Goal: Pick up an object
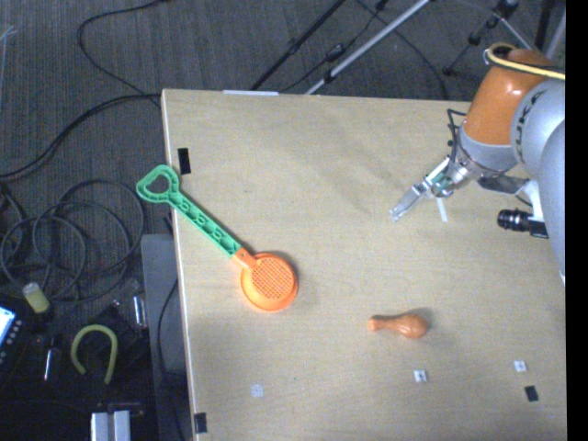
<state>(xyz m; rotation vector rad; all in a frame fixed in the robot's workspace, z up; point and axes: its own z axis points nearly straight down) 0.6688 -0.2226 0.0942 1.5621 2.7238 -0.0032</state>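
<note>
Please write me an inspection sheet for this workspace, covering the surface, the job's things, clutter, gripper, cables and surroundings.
Surface: tan bench top, flat, with a few small dark and white markers near its edges.
Job's things: green-handled strainer with an orange mesh head, lying flat with its handle end over the left edge; small orange pear-shaped toy lying on its side nearer the front.
Clutter: nothing seen on the bench beyond the markers.
Gripper: gripper hangs over bare bench at the right, pointing left, apart from both things; nothing between its fingers.
Cables: black cables coiled on the floor at left.
Surroundings: grey carpet; stand legs behind the bench.
</note>
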